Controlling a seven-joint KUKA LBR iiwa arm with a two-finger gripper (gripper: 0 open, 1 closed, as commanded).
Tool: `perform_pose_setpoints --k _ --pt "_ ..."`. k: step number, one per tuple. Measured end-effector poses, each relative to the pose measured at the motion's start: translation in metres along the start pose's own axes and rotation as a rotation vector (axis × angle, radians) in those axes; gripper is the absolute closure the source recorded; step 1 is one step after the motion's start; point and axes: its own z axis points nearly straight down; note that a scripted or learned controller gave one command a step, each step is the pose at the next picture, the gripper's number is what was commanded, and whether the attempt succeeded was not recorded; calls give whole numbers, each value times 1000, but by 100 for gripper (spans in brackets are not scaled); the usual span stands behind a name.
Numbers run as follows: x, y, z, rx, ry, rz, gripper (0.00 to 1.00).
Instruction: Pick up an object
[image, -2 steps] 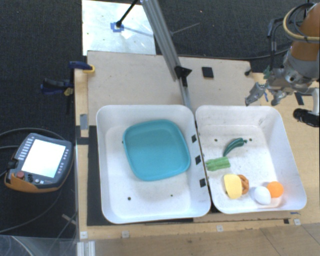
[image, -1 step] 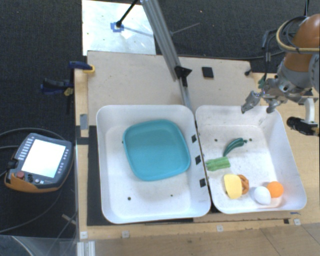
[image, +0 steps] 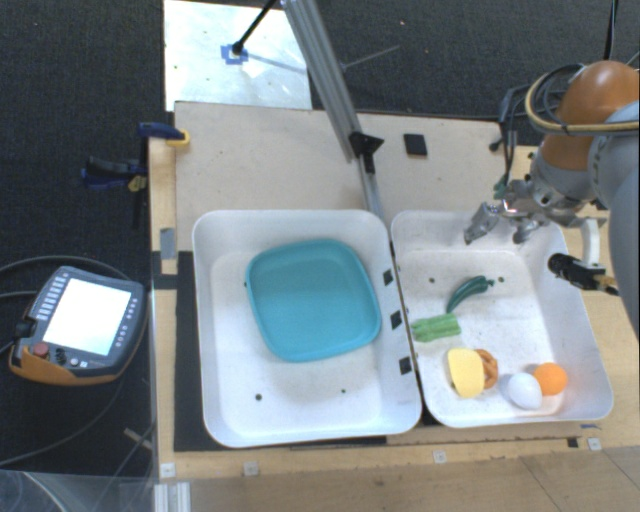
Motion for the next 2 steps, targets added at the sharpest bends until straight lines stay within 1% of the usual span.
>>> perform_pose_setpoints --k 1,2 --pt "0 0 36 -4 -1 0 0" --pt "-1 1 24 -6 -3 1 100"
